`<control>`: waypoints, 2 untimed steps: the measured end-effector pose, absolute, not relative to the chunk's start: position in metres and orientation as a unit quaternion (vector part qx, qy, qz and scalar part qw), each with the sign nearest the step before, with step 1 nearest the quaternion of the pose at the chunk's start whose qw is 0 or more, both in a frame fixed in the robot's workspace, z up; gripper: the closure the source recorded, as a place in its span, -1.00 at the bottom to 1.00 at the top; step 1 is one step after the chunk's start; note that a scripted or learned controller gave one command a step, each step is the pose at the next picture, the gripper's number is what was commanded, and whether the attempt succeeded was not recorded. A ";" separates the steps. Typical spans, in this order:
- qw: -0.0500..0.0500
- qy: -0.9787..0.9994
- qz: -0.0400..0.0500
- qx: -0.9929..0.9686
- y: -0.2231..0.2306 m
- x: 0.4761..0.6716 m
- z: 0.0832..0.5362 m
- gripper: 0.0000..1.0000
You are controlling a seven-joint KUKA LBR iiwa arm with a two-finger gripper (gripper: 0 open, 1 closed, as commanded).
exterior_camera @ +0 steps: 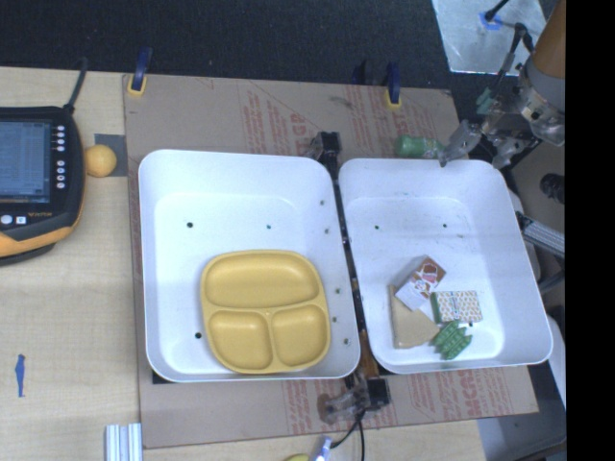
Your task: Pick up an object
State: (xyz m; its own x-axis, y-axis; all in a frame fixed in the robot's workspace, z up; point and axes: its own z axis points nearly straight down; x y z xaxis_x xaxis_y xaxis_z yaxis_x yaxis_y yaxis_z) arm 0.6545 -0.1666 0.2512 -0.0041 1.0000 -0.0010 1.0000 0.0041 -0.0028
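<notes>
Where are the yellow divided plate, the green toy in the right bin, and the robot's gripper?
Yellow divided plate [264,310], camera view, middle ridge.
Green toy [451,340], camera view, its centre.
Gripper [459,145], camera view, fingertips above the right bin's far edge.

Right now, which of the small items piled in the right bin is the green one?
The small green toy piece at the pile's near edge. The card with red print, the patterned square card and the tan cardboard piece are not green.
</notes>
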 end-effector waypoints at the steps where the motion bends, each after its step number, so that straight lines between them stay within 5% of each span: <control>1: 0.000 -0.708 0.000 -0.706 -0.212 0.631 0.337 -1.00; 2: 0.000 -0.708 0.002 -0.706 -0.176 0.595 0.194 -1.00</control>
